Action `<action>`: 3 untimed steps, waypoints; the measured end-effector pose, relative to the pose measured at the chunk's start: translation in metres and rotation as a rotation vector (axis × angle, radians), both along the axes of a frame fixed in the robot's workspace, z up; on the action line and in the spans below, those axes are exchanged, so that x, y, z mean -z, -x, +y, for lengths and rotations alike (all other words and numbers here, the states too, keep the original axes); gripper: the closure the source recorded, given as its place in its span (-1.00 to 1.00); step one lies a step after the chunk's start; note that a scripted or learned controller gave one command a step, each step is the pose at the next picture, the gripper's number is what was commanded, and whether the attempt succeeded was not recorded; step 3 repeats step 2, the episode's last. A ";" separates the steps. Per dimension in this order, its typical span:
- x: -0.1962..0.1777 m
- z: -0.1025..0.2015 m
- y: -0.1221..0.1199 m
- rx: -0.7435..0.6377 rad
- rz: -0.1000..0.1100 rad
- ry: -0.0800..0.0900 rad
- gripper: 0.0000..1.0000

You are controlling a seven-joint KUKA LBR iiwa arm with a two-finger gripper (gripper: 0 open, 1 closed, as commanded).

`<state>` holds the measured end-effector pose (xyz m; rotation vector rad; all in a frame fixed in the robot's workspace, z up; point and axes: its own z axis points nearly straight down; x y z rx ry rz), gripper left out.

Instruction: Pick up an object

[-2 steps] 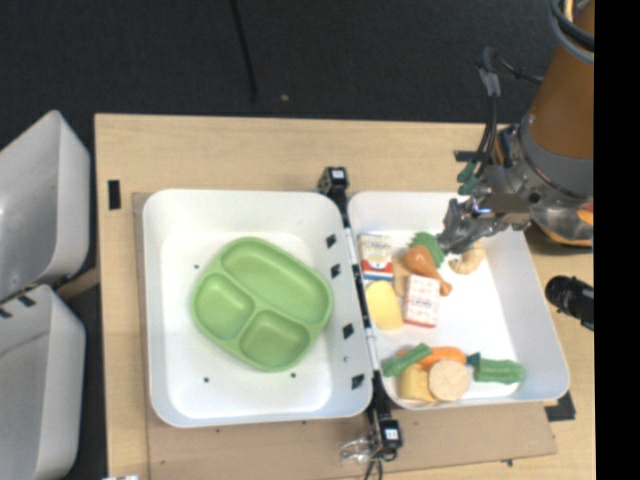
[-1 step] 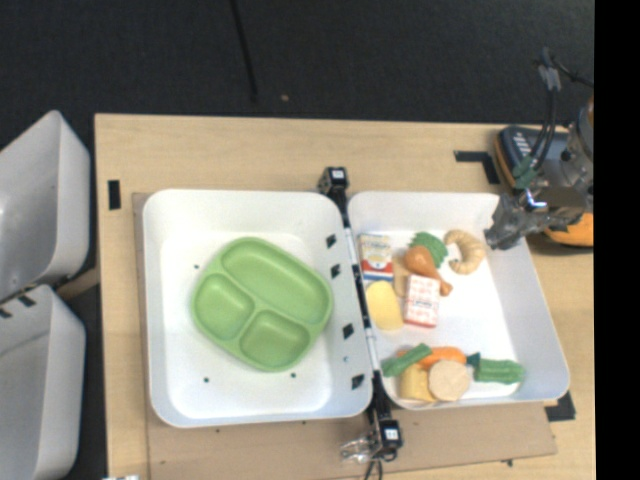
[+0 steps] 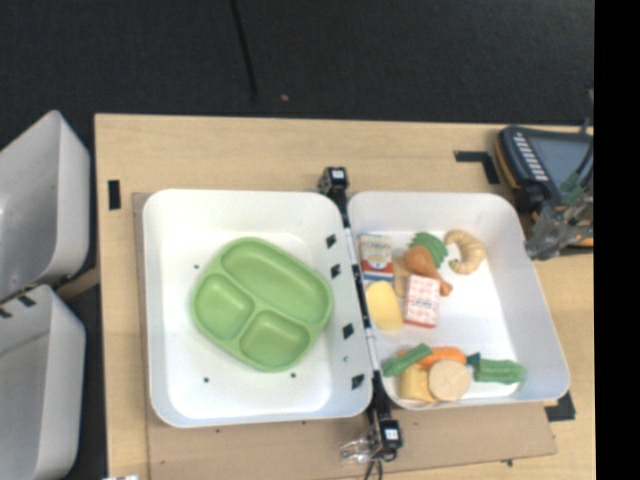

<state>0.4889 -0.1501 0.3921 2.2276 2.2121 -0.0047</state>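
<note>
Wooden bench [image 3: 250,153] under dark flooring, two white bins side by side, and nothing has been lifted yet. Over at three o'clock, at the frame's right edge, the gripper [image 3: 556,230] hangs just outside the right bin [image 3: 505,313], a grey blur of metal; whether it is spread or closed I cannot tell, and I see nothing in its hold.

So by my read we are at the very start: the approach. No object has been singled out, and all the candidates sit in the right bin. Closest to the gripper, toward its nine o'clock, lies the croissant [image 3: 465,251], with the drumstick [image 3: 424,264] just beside it and the pink carton [image 3: 422,300] touching below. Further toward seven o'clock from the gripper, along the bin's bottom edge, the green vegetable [image 3: 497,371] lies beside the round slice [image 3: 448,379] and the carrot [image 3: 437,356]. The yellow piece [image 3: 383,306] hugs the centre divider.

The left bin [image 3: 180,368] carries only a green divided plate [image 3: 262,304].

Next move, I'd judge: swing in over the right bin, settle above one item with room around it. The croissant looks the easiest pick.
</note>
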 end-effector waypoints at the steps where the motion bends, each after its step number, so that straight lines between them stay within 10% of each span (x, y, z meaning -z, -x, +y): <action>1: 0.050 -0.051 0.000 -0.002 0.003 -0.001 1.00; 3: 0.081 -0.081 0.000 -0.004 0.001 -0.001 1.00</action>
